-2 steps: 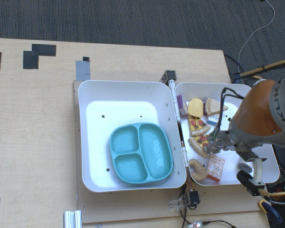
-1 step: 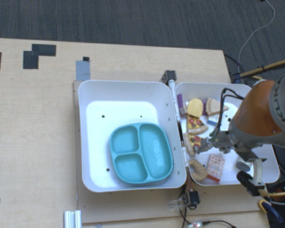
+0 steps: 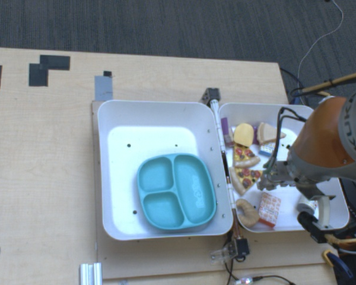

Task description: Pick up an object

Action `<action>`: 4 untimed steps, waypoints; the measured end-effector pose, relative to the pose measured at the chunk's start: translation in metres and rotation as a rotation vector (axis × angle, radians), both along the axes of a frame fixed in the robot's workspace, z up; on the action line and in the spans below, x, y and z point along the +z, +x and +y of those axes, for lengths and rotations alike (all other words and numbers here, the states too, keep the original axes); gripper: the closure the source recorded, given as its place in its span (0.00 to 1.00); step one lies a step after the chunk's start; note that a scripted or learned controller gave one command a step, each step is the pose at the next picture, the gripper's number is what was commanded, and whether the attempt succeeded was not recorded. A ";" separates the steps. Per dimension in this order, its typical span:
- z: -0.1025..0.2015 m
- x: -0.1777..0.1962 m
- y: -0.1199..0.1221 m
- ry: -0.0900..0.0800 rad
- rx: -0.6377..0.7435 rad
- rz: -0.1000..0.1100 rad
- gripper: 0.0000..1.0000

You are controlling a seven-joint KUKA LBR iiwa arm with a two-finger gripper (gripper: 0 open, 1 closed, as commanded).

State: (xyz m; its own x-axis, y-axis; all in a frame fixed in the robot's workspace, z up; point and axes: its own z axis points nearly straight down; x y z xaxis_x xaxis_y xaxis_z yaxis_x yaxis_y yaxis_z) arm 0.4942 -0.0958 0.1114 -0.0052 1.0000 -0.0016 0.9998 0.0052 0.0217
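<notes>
The right bin (image 3: 320, 221) holds several small toy foods: a yellow piece (image 3: 244, 134), a pizza slice (image 3: 244, 155), a second pizza slice (image 3: 247, 177), a tan piece (image 3: 247, 212), a red-and-white packet (image 3: 269, 209) and a pale piece (image 3: 267, 132). The arm's orange band (image 3: 320, 138) hangs over the bin's middle. My gripper (image 3: 268, 180) sits low in the bin, just right of the second pizza slice and above the packet. Its wrist covers the fingertips.
The left bin (image 3: 115, 153) holds a blue three-compartment plate (image 3: 177, 190) near its front. Black and grey markers lie on the wooden bench at the far left. Cables run along the front right edge.
</notes>
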 end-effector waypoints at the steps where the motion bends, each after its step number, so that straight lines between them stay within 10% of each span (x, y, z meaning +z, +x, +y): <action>1: 0.000 0.000 0.000 0.000 0.000 0.000 0.00; 2: 0.005 -0.023 -0.005 -0.002 -0.007 0.012 0.00; 3: 0.006 -0.013 -0.003 -0.002 -0.004 0.007 1.00; 4: 0.006 -0.013 -0.003 -0.002 -0.004 0.007 0.00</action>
